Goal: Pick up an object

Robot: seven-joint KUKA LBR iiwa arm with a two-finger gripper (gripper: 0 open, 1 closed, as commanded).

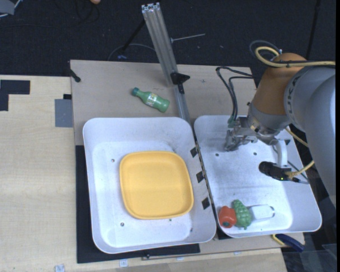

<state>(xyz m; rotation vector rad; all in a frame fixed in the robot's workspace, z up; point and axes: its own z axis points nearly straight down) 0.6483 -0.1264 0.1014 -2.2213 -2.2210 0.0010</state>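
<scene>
Gripper (234, 140) low over right bin (243, 174) at its far end, finger state impossible to tell; well apart, at near edge, small red-and-green toy (236, 215), knobbly green part touching round red part.

Robotics lab, plywood bench (28, 169) w/ two white bins (96, 152), alu. camera mast (161, 38), loose cables, dark floor

Below the gripper (233, 143) the right bin (306, 208) floor lies open; toys (236, 215) crowd its near corner, bin wall left.
</scene>
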